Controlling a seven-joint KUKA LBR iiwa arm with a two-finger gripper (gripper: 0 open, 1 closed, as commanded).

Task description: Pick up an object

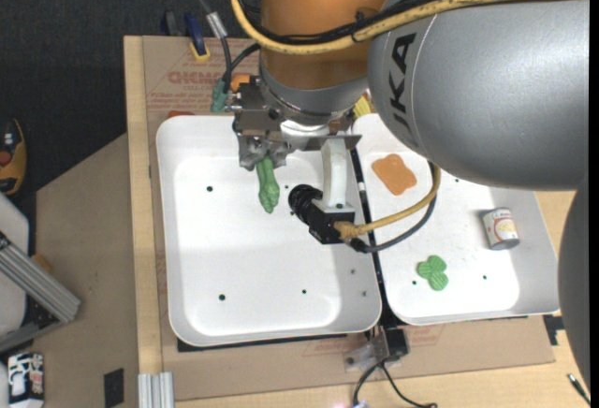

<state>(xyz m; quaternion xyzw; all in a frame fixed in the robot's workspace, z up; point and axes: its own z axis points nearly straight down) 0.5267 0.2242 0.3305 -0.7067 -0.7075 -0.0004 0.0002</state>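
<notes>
A cardboard-topped bench (150,210) carries two shallow white bins side by side, set against a dark floor. A slender green object (268,185) hangs over the left bin (243,303), its upper end seated between the two fingers of the gripper (261,156) and its long axis running nearly vertical in the camera view, the free end pointing down toward the near rim. The gripper is closed on this green object, so the object lies directly below the fingertips and in line with them; whether its lower tip touches the bin floor cannot be determined. Judged from this, any lift should proceed straight along that axis. In the right bin (468,303) lie an orange flat piece (394,174), a small green clump (432,272) and a small cylindrical can (502,228), all well apart from the gripper.
</notes>
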